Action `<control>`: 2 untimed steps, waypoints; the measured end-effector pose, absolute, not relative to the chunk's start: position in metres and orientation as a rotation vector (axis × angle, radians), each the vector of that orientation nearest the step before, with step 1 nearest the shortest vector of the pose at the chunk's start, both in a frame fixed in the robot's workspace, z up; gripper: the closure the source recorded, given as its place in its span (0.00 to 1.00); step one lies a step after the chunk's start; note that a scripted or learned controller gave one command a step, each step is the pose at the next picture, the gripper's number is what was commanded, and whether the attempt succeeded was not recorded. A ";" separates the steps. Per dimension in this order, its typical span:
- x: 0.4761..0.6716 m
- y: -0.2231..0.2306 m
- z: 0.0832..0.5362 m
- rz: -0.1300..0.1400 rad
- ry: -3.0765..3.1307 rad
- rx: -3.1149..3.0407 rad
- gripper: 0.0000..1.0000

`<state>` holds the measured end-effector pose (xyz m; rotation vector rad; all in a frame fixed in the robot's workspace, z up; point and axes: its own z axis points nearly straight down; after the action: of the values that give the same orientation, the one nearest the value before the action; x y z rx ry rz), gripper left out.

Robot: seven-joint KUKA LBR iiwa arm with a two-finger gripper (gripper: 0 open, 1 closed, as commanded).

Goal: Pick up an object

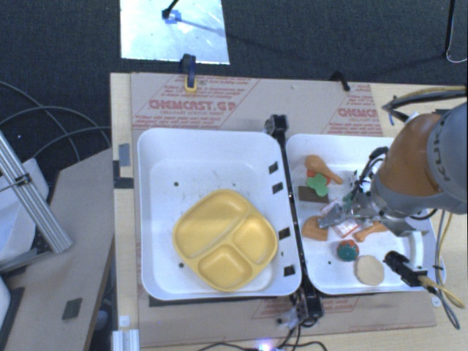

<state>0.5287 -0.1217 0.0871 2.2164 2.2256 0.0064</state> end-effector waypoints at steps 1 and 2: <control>0.485 -0.123 0.084 -0.001 2.222 2.223 0.00; 0.488 -0.123 0.095 0.005 2.220 2.218 1.00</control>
<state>0.4882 -0.1229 0.0951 2.2177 2.2205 0.0047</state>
